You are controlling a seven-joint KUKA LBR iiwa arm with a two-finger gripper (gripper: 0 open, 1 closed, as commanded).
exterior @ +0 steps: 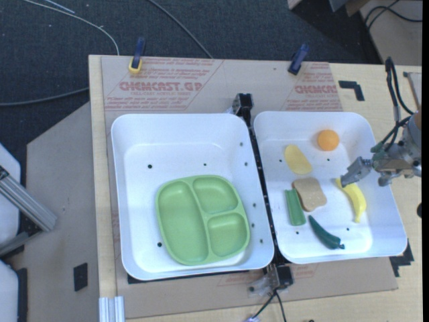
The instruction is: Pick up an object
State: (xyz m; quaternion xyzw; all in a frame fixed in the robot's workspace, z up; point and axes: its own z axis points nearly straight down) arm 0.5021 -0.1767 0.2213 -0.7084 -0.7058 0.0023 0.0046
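Observation:
The right bin point(375, 247) holds several toy foods. An orange ball point(328, 140) lies at the back, with a pale yellow lemon point(297, 158) to its left. A tan bread slice point(310, 193) sits mid-bin beside a green bar point(294, 206). A dark green cucumber point(325, 233) lies near the front. A yellow banana point(356, 201) rests toward the right wall. My gripper point(368, 177) hangs over the bin's right side, just above the banana's upper end. It is open and nothing is between its fingers.
The left bin point(134, 146) holds a light green divided plate point(201, 218). Black clamps sit between the bins at the back point(242, 103) and front point(281, 276). Blue clips point(298, 59) pin the cardboard at the rear edge.

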